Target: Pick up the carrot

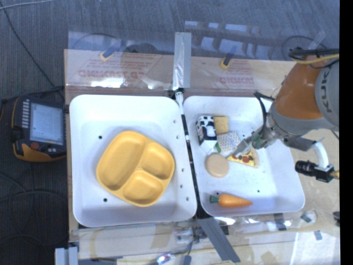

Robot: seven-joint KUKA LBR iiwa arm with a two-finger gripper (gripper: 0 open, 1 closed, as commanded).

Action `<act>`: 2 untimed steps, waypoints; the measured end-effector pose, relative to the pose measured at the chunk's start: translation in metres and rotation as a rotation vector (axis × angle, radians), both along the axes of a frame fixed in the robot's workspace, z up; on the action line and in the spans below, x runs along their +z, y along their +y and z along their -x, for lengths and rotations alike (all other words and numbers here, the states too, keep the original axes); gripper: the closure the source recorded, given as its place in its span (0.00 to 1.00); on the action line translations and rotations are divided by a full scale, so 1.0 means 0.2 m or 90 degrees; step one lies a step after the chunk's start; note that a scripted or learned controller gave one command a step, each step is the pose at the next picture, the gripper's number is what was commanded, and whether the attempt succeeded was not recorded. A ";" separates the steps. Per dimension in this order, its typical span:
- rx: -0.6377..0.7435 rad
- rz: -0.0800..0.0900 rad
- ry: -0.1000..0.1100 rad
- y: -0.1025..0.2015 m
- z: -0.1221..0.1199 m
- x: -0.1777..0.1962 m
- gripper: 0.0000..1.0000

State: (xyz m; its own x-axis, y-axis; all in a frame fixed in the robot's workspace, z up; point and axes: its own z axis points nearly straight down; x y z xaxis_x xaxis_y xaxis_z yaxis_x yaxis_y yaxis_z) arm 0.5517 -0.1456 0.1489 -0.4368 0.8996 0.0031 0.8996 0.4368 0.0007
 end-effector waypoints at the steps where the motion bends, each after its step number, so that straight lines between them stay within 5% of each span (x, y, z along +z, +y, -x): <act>1: 0.086 0.002 0.000 0.18 0.34 0.44 1.00; 2: -0.018 0.003 -0.002 0.34 0.33 0.75 1.00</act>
